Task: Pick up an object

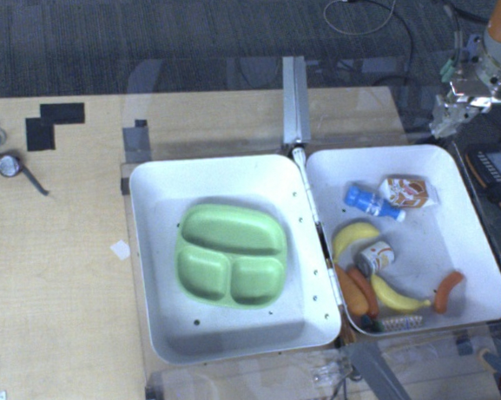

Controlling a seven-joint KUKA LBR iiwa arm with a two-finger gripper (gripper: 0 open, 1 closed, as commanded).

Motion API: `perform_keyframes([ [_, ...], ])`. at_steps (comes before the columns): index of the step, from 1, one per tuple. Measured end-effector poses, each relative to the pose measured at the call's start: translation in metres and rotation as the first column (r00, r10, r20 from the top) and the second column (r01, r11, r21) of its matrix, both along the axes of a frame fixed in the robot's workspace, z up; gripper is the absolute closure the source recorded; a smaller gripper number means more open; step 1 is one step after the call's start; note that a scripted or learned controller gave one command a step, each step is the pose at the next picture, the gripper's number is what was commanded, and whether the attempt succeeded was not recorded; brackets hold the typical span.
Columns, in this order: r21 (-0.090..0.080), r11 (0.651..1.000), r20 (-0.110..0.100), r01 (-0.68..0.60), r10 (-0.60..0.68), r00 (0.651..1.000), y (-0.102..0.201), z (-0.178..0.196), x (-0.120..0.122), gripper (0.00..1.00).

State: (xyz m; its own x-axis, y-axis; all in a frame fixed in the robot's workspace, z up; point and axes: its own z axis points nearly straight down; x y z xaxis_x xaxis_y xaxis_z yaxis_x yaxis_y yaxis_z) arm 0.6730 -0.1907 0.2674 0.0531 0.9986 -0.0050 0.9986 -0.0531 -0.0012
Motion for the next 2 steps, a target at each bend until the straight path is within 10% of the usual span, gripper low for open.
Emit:
perform_keyframes([
  [2, -0.004, 1.0, -0.002, -0.013, 0.013, 1.0, 0.002, 0.0162, 0.0028, 1.0],
])
